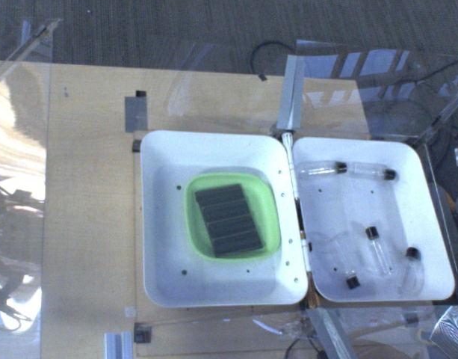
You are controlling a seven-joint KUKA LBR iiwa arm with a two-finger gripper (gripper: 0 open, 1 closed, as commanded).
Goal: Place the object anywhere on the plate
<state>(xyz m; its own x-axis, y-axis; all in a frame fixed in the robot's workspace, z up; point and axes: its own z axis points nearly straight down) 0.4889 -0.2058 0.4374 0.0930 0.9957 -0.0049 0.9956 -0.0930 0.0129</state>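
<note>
Camera view | dark ridged block [228, 220] on green plate [194, 200] | clear vials [376, 249] faint in right bin [430, 200]

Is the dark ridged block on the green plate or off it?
On it. The dark ridged block lies flat inside the green plate, whose rim shows on all sides, in the left white bin.

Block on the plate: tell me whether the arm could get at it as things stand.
Probably yes. The block lies flat in the middle of the green plate with nothing on it or crowding it, and the vials lie low in the right bin.
</note>
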